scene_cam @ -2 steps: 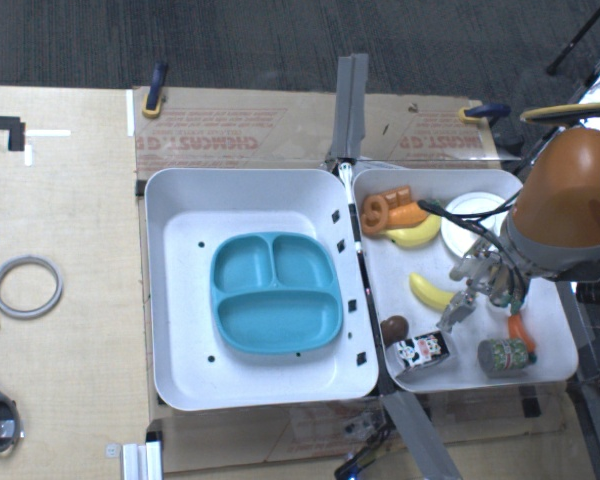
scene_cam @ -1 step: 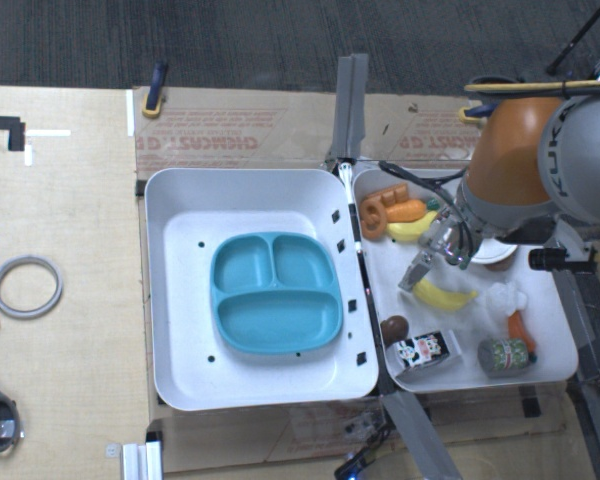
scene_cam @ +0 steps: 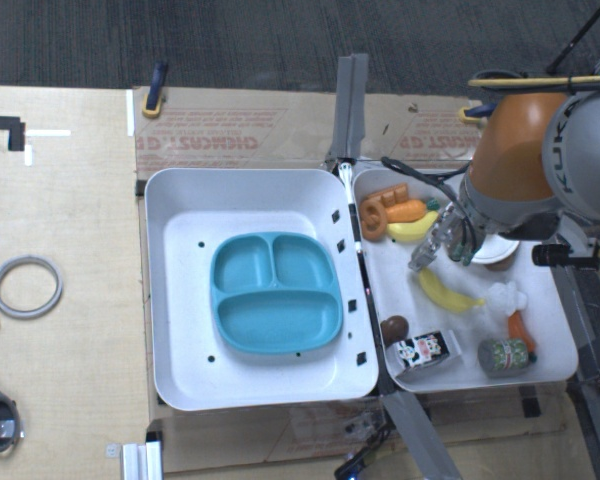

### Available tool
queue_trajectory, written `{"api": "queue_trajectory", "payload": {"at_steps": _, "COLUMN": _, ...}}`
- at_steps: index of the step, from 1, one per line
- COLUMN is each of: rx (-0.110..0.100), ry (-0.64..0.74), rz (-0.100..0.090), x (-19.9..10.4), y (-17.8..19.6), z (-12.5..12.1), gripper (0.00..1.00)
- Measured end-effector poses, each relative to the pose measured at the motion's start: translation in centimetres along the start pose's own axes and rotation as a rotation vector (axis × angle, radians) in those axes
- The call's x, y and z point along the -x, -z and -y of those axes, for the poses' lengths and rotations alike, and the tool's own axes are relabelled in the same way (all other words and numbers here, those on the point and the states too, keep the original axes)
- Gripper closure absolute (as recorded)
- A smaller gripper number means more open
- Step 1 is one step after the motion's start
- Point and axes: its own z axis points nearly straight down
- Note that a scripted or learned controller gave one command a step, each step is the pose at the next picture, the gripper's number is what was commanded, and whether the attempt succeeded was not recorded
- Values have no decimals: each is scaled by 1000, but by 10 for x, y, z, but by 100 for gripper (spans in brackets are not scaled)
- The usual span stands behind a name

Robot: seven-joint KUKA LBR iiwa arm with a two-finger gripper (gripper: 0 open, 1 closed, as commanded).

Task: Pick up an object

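The right bin (scene_cam: 550, 368) holds a heap of toy food. Along its far side lie an orange pretzel-shaped piece (scene_cam: 377, 211), a carrot (scene_cam: 407, 211) and a yellow banana (scene_cam: 411, 231). A second banana (scene_cam: 450, 294) lies in the middle. My gripper (scene_cam: 432, 248) hangs low over the bin between the two bananas, just right of the far one. Nothing visible is lifted with it. The grey arm with its orange band (scene_cam: 520, 143) covers the bin's far right corner.
The left bin (scene_cam: 170, 268) holds a blue divided plate (scene_cam: 277, 293). Near the right bin's front lie a brown lump (scene_cam: 394, 328), a black-and-white carton (scene_cam: 422, 350), a green can (scene_cam: 505, 356) and a small orange piece (scene_cam: 520, 326). A white dish (scene_cam: 497, 255) sits under the arm.
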Motion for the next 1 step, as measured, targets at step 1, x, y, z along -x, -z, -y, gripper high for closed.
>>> {"api": "queue_trajectory", "payload": {"at_steps": 1, "rx": 1, "ry": 60, "rz": -2, "x": -37, "y": 91, "z": -62, "gripper": 100}}
